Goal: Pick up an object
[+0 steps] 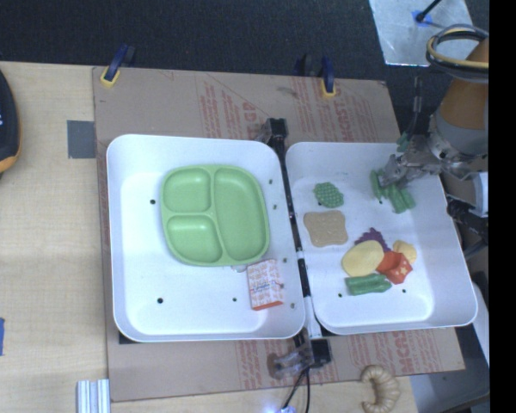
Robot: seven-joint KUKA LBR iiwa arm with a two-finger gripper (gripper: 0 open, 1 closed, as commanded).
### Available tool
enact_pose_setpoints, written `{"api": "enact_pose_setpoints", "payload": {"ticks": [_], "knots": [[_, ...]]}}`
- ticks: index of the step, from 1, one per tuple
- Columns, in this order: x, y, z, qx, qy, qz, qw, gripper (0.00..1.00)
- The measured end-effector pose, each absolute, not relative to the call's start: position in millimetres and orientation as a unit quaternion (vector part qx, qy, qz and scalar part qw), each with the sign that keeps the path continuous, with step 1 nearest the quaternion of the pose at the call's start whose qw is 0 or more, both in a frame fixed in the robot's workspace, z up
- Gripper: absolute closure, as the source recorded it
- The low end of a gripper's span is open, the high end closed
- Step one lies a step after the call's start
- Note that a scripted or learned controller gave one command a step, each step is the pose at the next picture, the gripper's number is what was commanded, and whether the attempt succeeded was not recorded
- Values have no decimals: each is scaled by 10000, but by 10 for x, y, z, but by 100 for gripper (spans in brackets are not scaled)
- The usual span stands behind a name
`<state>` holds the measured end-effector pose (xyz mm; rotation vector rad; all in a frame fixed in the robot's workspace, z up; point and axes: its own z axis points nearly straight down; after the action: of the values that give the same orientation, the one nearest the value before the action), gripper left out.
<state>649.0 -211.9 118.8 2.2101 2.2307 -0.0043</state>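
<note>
Apparently the pick is in its grasping stage, as the pincer (394, 177) sits low in the right bin (430, 312) with its fingers around a green toy (396, 194) near the far edge, not yet visibly lifted.

The arm (461, 101) shows an orange band, grey casing and a metallic tool (406, 163).

Glossy white plastic bins (133, 308), matt green plastic plate (215, 213), wooden bench (43, 274)
</note>
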Motion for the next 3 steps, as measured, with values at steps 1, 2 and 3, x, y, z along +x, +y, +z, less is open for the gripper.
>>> {"api": "enact_pose_setpoints", "payload": {"ticks": [1,2,3], "knots": [[6592,-1574,2201,7040,7102,30,34,100],[6565,-1602,2129,7053,7089,-9,-7,0],[6046,-2160,1883,7077,7065,-39,-23,0]]}}
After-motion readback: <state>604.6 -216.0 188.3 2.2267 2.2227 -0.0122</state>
